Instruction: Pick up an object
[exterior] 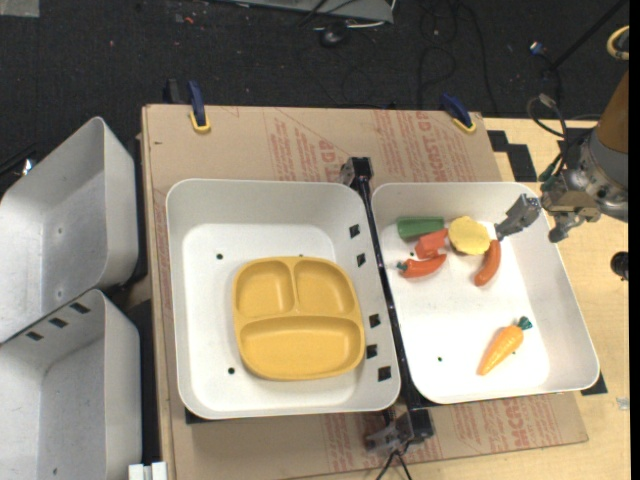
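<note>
In the right bin (560, 298), a yellow disc (469, 235) sits among sausages (487, 263) beside spread, empty jaws.

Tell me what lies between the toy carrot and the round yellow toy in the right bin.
In the camera view, between the orange toy carrot and the round yellow toy lies a red sausage-shaped toy, touching the yellow one, then bare white bin floor.

We saw a matt yellow plastic tray (298, 318) in smooth, faintly glossy white plastic bins (200, 228), shiny plastic toy food such as the carrot (502, 346), all on rough brown printed cardboard (300, 143) over dark matt carpet (90, 58)
</note>
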Available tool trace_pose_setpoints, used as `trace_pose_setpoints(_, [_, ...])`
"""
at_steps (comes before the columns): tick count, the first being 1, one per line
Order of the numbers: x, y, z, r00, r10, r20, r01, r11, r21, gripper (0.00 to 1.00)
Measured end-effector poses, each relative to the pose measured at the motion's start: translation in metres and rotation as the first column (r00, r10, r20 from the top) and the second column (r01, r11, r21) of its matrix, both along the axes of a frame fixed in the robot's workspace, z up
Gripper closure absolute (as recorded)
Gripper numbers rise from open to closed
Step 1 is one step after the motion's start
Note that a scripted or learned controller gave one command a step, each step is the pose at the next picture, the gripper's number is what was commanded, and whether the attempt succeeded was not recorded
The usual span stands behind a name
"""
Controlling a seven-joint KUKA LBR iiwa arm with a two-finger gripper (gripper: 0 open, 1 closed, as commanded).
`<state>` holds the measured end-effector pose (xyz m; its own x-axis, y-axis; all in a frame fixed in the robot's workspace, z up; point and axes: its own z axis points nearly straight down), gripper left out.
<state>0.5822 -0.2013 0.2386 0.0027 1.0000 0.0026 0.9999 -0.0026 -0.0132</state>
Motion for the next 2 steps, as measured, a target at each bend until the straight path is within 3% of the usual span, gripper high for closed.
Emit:
trace_pose_setpoints(1, [0.003,0.001,0.008,1.0,0.004,0.013,-0.004,1.0,-0.003,0.0])
trace_pose_setpoints(2, [0.005,-0.003,-0.036,1.0,0.002,0.01,-0.002,1.0,-0.002,0.0])
